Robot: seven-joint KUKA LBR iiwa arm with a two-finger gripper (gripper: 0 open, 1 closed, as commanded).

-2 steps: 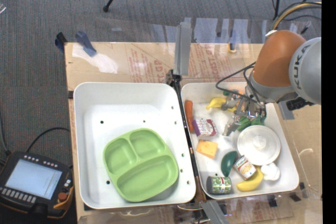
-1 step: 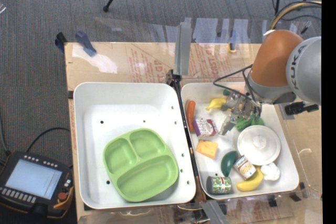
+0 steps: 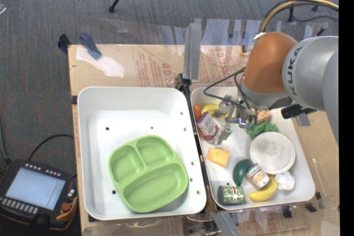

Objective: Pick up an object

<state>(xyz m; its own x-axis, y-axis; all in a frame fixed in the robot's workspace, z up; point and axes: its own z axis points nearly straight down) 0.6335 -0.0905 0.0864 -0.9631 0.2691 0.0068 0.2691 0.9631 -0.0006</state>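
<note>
**Purple packet lies just left of my gripper, in the far left of the right bin**

Purple and white, the small crinkled snack packet (image 3: 208, 125) is the thing I judge nearest to pick. It lies flat on the floor of the right white bin (image 3: 307, 166), close against that bin's left wall, with its long axis running roughly from far to near, tilted a little. My gripper (image 3: 231, 119) hangs just to its right and slightly farther back, low over the bin; one finger tip points down beside the packet's right edge. I cannot tell from this slanted view how far apart the fingers stand, and nothing shows between them, so I claim no hold.

A short shift to the left would, I judge, bring me over the packet, and closing across its short width looks the better bet.

Close neighbours could get in the way: a yellow banana-shaped toy (image 3: 210, 109) just beyond the packet's far end, an orange cheese-like wedge (image 3: 218, 157) just nearer, and a green leafy toy (image 3: 260, 129) on my right. The green divided plastic plate (image 3: 148, 173) sits well apart in the left white bin (image 3: 91, 119).
</note>
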